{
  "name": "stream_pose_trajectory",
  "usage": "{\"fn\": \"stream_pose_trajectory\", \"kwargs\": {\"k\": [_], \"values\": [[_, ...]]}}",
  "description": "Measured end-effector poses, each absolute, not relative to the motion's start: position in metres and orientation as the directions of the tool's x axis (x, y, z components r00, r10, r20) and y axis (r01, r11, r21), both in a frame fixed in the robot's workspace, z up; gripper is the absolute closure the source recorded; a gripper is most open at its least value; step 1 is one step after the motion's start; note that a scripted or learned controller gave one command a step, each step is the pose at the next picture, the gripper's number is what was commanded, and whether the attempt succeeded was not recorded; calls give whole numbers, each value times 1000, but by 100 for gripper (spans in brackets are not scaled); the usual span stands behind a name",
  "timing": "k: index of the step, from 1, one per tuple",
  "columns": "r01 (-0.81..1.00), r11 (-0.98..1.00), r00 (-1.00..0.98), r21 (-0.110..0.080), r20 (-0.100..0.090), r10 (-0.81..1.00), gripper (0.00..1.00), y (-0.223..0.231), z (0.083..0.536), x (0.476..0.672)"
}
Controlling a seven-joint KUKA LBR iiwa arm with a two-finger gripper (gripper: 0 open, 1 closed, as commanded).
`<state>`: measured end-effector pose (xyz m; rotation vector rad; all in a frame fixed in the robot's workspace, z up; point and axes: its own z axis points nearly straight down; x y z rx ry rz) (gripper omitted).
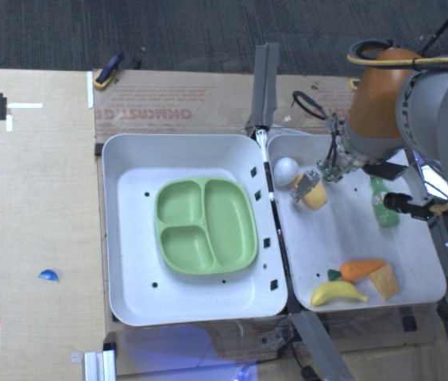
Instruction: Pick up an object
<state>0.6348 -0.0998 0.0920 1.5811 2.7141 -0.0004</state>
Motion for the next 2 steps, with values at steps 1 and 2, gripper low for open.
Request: {"fn": "stream_pose_trajectory", "kwargs": {"k": [1, 2], "values": [[869, 494, -494, 2, -3, 869, 100, -100, 102, 635], [963, 271, -271, 0, -2, 963, 100, -42, 191, 613]]}}
